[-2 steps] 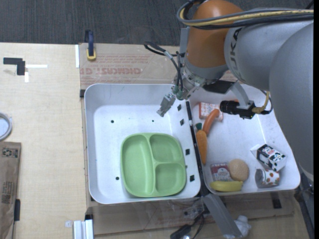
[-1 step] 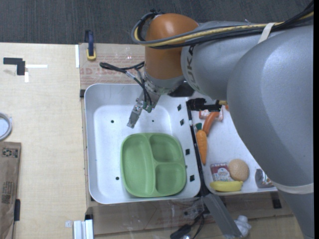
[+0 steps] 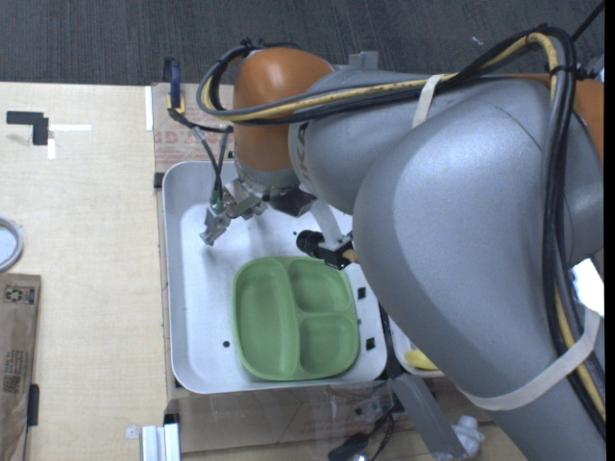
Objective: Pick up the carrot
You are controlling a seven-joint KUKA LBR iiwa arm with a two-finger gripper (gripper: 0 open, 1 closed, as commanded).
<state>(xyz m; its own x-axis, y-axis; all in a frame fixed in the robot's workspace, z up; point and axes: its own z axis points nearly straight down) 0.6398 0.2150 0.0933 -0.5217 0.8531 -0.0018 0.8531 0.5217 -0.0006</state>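
My gripper [image 3: 209,230] hangs low over the upper left part of the left white bin [image 3: 175,296], close to the bin floor, pointing down and to the left. Nothing orange lies on the floor around it. A green three-compartment plate [image 3: 293,320] rests in the lower half of the same bin, below and to the right of the gripper, and its compartments look bare. The bulk of the grey arm [image 3: 461,219] hides nearly all of the right bin.
A small yellow object [image 3: 419,360] peeks out under the arm at the right bin's near edge. Left of the bins lies the pale wooden bench [image 3: 86,190] with a brown paper packet [image 3: 17,344] and a tape ring [image 3: 6,246].
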